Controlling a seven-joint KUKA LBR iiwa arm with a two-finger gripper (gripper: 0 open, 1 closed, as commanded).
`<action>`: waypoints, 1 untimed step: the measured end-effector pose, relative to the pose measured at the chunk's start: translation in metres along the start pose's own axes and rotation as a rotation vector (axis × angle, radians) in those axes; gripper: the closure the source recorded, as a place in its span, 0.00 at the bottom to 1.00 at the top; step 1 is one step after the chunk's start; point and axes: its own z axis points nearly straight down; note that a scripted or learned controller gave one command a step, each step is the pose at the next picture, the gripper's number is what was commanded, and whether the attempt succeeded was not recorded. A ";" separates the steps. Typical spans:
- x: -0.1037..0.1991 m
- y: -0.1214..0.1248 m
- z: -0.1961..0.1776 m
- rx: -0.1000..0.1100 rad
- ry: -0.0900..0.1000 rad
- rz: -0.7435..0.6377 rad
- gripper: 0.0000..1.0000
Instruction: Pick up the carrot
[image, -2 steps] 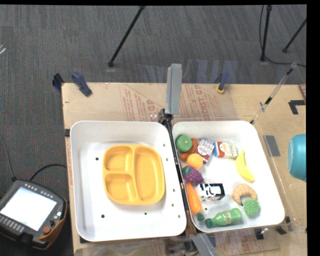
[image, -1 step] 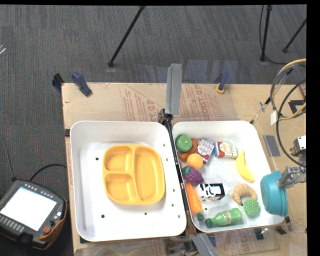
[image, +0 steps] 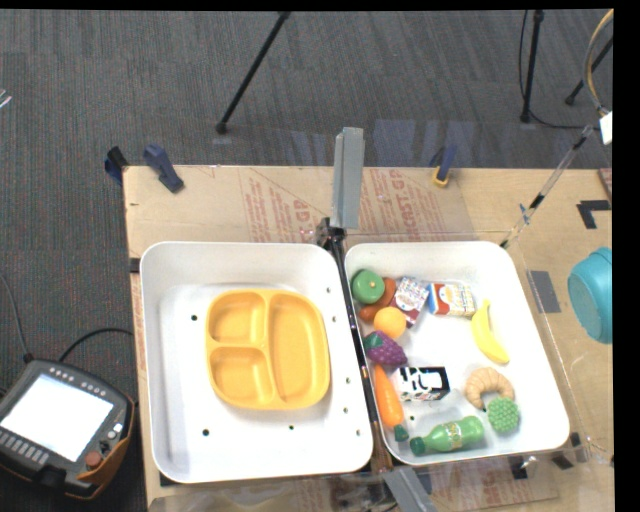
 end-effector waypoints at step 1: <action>-0.008 0.038 0.188 -0.019 -0.013 -0.161 1.00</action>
